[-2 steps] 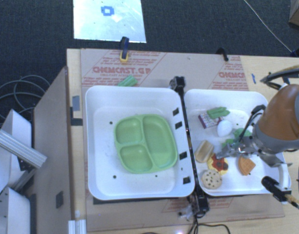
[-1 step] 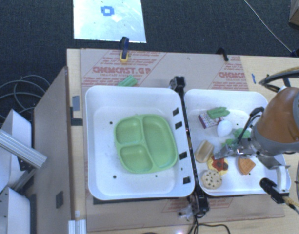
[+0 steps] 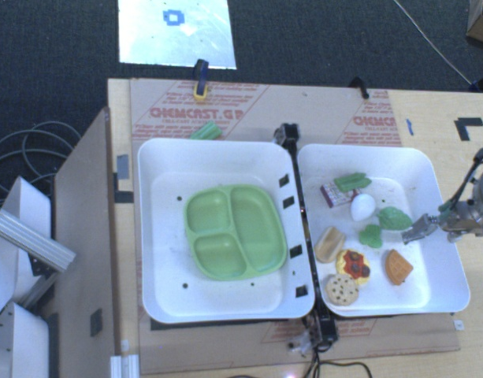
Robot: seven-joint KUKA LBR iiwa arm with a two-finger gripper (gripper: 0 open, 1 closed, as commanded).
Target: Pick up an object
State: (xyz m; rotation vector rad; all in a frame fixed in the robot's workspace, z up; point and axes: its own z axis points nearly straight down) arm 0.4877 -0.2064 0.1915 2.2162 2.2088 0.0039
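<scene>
From the camera view, two white bins sit side by side on the bench. The left bin holds a green divided tray with three compartments, lying flat near its middle. The right bin holds a scatter of toy food: a green piece at the far side touching a small red-and-white box, a white egg just beside them, two green leafy pieces and, a tan bread roll, a small pizza, a chocolate-chip cookie nearest the near wall, and an orange wedge. The gripper comes in from the right edge, low over the right bin, its tip just right of the larger leafy piece and on the far side of the orange wedge (nothing stands between it and them). Nothing sits between the fingers; whether they are spread or closed cannot be told. Under the bins lies a sheet printed in red, "CHEMCAST GP", repeated at the right but too cut off to read. A yellow-and-blue clamp stands at the far edge, and a pale square sheet lies on the dark floor beyond.
</scene>
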